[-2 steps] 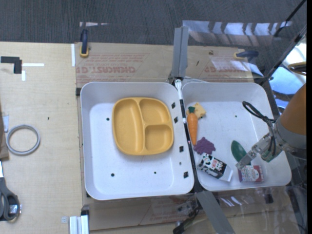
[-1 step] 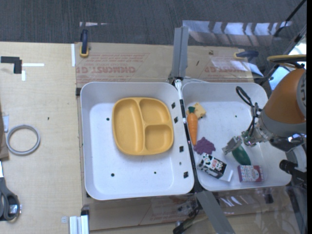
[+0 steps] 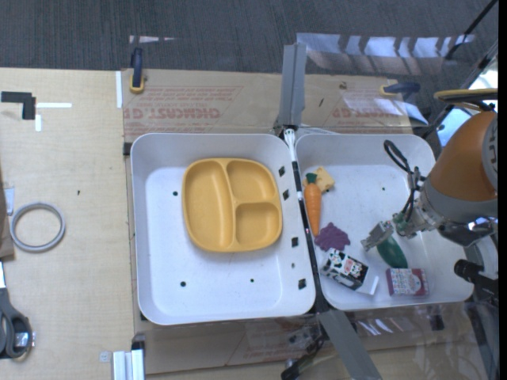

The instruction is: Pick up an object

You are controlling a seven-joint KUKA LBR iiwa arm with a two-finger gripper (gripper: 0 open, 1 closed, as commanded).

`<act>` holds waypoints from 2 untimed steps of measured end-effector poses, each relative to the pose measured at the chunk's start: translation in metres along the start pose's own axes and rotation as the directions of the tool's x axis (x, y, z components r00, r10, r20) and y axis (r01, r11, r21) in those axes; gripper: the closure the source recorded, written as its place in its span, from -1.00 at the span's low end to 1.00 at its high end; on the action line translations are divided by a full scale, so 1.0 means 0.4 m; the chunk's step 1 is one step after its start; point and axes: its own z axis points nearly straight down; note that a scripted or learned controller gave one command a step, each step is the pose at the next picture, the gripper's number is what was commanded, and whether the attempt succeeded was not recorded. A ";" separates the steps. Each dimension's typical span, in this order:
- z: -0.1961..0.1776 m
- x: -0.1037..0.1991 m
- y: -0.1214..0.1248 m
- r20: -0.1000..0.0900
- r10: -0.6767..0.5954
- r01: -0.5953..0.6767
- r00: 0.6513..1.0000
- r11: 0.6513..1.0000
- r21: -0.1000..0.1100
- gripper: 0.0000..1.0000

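My gripper (image 3: 386, 239) hangs low over the right side of the right bin (image 3: 360, 182), below the orange-banded wrist. A dark green object (image 3: 393, 252) lies right under its tip, touching or nearly touching it. I cannot tell whether the green object is gripped. To the left lie an orange carrot (image 3: 313, 204), a small yellow piece (image 3: 322, 180), a purple bunch of grapes (image 3: 333, 235) and a black-and-white carton (image 3: 345, 268). A pink carton (image 3: 405, 281) rests at the bin's front right.
The left bin (image 3: 158, 275) bears a yellow divided plate (image 3: 232, 204). A metal divider (image 3: 291, 85) rises behind the seam between the bins. On the bench at the left sit a roll of tape (image 3: 35, 226) and scissors (image 3: 14, 335).
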 end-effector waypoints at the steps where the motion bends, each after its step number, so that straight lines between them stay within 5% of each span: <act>1: -0.023 0.000 0.001 0.001 -0.003 0.003 1.000 1.000 0.001 1.00; 2: -0.022 0.000 0.001 0.001 -0.003 0.003 1.000 1.000 0.001 -1.00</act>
